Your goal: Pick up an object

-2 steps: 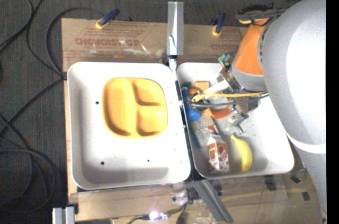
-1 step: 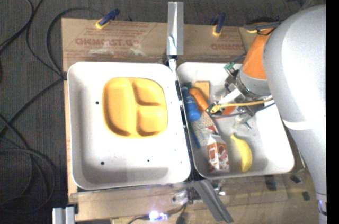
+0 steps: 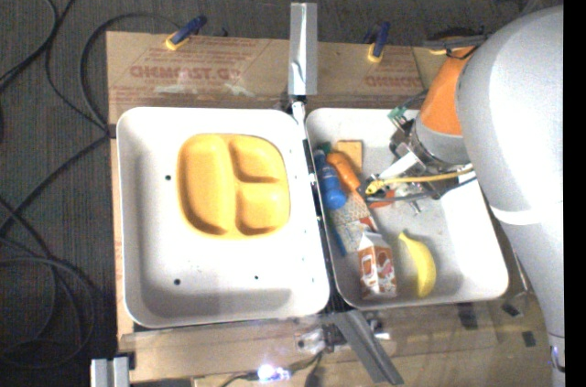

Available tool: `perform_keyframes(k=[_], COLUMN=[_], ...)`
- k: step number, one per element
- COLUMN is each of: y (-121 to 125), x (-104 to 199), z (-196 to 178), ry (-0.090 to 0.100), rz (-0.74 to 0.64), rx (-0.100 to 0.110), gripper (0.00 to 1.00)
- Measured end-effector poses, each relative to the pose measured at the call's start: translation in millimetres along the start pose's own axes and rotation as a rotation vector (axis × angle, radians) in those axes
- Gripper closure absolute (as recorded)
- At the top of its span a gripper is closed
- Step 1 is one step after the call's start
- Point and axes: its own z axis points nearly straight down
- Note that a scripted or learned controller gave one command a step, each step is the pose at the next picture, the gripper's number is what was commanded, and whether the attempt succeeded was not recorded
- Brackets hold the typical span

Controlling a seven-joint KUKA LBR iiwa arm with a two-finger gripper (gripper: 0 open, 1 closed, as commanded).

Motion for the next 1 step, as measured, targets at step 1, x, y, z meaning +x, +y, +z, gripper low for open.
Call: perform_keyframes(k=[1], y=[0.0], x=[0.0], z=[0.0], ry=[0.0], rz=[0.0], rx=[0.0], gripper=[0.0])
